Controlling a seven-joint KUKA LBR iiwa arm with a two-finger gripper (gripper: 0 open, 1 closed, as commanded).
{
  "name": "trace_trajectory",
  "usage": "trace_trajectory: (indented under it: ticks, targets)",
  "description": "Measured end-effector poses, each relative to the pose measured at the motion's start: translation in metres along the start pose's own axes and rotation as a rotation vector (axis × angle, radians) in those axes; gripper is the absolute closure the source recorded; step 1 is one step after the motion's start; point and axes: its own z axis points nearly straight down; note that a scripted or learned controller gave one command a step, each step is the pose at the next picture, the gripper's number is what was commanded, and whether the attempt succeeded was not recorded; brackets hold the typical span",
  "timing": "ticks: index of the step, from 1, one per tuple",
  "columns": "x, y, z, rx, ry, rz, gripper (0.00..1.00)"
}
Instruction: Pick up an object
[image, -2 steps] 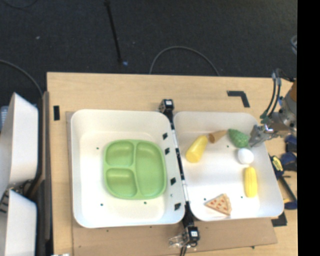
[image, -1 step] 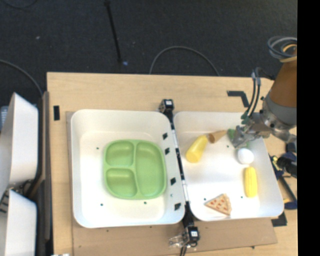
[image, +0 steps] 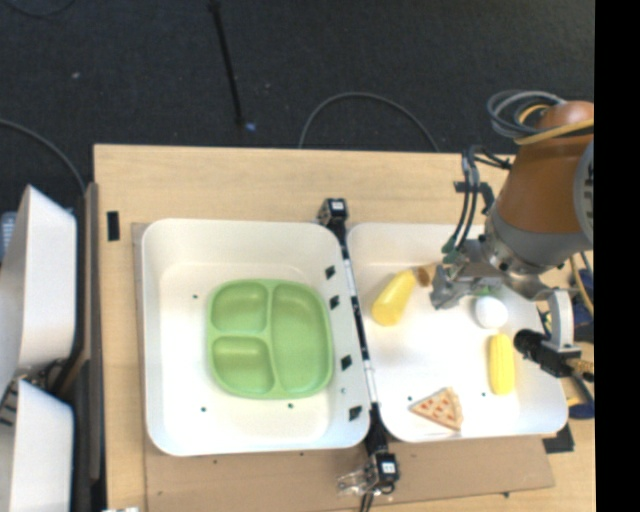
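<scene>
Over the right bin (image: 400, 400), the gripper (image: 455, 283), whose state I cannot tell, hangs between a yellow bottle (image: 393, 298) lying just to its left, long axis slanting toward it, and a white ball (image: 490, 312).
</scene>
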Motion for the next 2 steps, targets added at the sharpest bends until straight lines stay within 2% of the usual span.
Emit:
trace_trajectory:
  ticks: [1,2]
  targets:
    - [0.055,-0.018,0.001,0.000,0.001,-0.001,1.00]
    - [0.104,-0.022,0.012,0.000,0.001,-0.001,1.00]
